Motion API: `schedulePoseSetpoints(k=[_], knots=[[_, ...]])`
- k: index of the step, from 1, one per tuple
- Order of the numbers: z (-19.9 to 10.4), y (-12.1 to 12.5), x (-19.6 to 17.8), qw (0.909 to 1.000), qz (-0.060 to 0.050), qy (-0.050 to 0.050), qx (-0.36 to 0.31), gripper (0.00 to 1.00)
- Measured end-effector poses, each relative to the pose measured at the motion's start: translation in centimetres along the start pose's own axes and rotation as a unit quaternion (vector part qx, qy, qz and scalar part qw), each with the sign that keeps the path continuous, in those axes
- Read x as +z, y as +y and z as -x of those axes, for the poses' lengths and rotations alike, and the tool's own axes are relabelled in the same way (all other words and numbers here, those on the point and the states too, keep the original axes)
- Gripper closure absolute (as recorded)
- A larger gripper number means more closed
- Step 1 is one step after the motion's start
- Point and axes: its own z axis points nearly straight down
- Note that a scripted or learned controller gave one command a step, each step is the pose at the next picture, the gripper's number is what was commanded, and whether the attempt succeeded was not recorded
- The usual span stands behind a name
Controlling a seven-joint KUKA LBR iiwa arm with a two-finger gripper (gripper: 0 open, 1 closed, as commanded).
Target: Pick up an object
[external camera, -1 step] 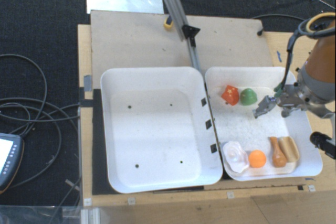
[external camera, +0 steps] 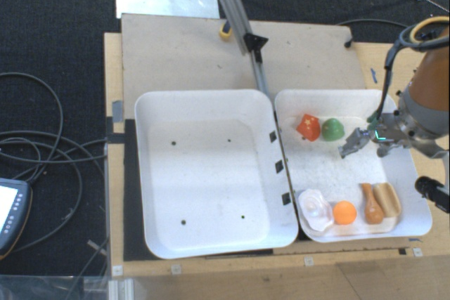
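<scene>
The arm comes in over the right bin [external camera: 422, 221], and its hand [external camera: 355, 142] hangs just beside the green ball [external camera: 332, 128], on the side away from the red piece [external camera: 308, 126]. From where I stand I cannot tell how the hand is set — it shows as a dark grey shape with nothing visibly in it.

The green ball looks the likeliest thing to take. It rests on the bin floor toward the far wall, touching or nearly touching the red piece. I would judge it light and fairly hard, smooth too — a round thing like that will roll or squirt sideways if pinched off-centre, so the hold should be across its widest part, straight from above.

Nearer the front wall of the same bin, well apart from the ball, lie an orange ball [external camera: 344, 212], a white crumpled-looking thing [external camera: 314, 209] beside it, and a hot-dog toy [external camera: 380, 202] with a brown piece against it. The left bin [external camera: 151, 151] sits alongside on the desk [external camera: 309, 56].
</scene>
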Motion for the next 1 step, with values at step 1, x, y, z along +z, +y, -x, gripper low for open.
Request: schedulePoseSetpoints(k=[1], knots=[[0.18, 0.08, 4.19, 1.0000, -0.002, 0.000, 0.001, 0.00]])
